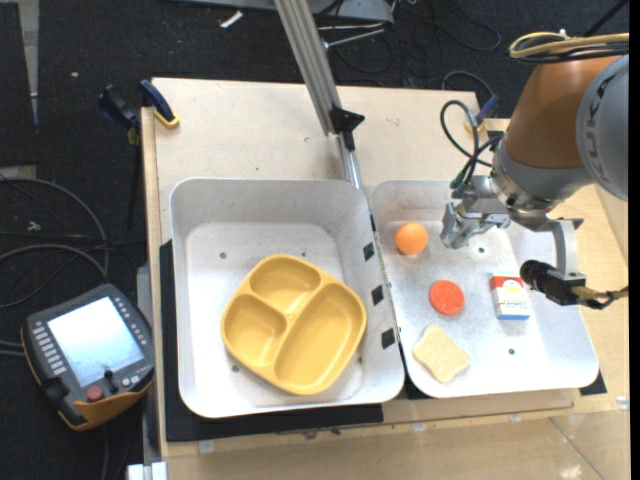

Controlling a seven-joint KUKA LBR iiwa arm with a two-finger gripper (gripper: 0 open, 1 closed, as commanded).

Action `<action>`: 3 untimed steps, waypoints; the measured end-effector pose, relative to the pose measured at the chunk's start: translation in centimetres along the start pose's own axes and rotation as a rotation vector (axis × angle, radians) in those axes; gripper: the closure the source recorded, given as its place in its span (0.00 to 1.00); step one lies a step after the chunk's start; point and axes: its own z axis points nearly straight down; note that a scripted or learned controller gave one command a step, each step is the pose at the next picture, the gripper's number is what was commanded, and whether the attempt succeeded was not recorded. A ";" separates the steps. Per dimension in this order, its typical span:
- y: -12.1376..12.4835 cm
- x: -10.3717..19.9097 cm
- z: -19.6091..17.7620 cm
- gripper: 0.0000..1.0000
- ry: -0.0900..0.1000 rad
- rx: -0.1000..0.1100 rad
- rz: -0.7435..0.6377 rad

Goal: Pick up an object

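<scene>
**Pincer hanging over the right bin, orange ball just to its left**

The arm is reaching in from the right, and its pincer (462,230) is hovering low over the back part of the right bin (560,363). Whether it is released or clenched I cannot tell, since the metal parts are blurring together from this slanted height; nothing is showing between them, so I am judging it to be carrying nothing.

The closest candidate is the orange ball (411,238), lying in the right bin just beside the pincer, toward the divider between the two bins. It is sitting at about the same depth in the bin as the pincer, so the coming move seems to be turning on a short sideways shift to the left before any descent. Being round, the ball is offering no long axis to line up with, though it may be rolling off if nudged from one side.

Further to the front, a red disc (447,297) is lying flat near the middle of the bin, a small white carton (512,298) with red and blue print is lying to its right, and a slice of toast (440,354) is resting near the front rim. All three are sitting well apart from the pincer.

In the left bin (195,218), a yellow divided plate (293,321) is lying away from the arm's present reach.
</scene>
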 end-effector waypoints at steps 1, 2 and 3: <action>-0.7 5.5 -1.4 1.00 0.000 -0.001 -0.001; -0.7 10.5 -1.9 1.00 0.000 -0.001 -0.001; -0.9 15.5 -2.0 1.00 0.000 -0.001 -0.001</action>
